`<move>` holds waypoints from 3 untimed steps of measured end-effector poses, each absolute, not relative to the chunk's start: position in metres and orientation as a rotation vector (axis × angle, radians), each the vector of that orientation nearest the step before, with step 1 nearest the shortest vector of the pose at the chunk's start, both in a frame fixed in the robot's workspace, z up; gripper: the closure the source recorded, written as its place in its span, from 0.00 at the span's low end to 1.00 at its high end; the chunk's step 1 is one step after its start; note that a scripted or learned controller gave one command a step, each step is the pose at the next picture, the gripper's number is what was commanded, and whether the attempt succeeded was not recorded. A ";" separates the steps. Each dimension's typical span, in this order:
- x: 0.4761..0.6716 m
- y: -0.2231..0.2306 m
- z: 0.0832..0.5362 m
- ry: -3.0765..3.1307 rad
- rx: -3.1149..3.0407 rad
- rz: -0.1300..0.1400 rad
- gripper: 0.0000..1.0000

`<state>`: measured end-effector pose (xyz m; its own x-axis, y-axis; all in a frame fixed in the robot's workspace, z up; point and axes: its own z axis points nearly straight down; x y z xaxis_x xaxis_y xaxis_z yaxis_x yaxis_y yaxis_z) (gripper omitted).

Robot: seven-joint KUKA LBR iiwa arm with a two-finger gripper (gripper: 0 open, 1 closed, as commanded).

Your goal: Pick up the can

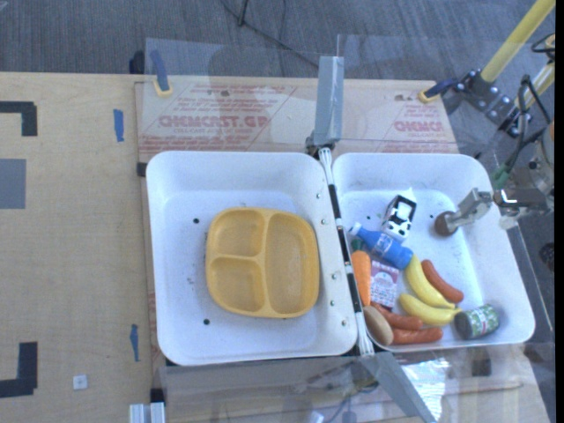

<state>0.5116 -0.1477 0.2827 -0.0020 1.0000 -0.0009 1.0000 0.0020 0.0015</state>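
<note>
We see two bins side by side on the bench (pixel 70 263). The left bin (pixel 167 183) holds a divided plate (pixel 263 261) near its middle. The right bin (pixel 502 254) holds everything else: the can (pixel 477 321) lies on its side in the near right corner, just right of a banana (pixel 421 300). A bottle (pixel 384 245) lies left of the banana, a small carton (pixel 400 214) behind it, and a carrot (pixel 362 277) along the left wall.
</note>
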 end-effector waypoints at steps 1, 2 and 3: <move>0.589 -0.098 0.167 1.986 2.436 -0.001 0.00; 0.581 -0.134 0.098 1.905 2.490 0.013 0.00; 0.605 -0.194 0.094 1.740 2.612 0.010 0.00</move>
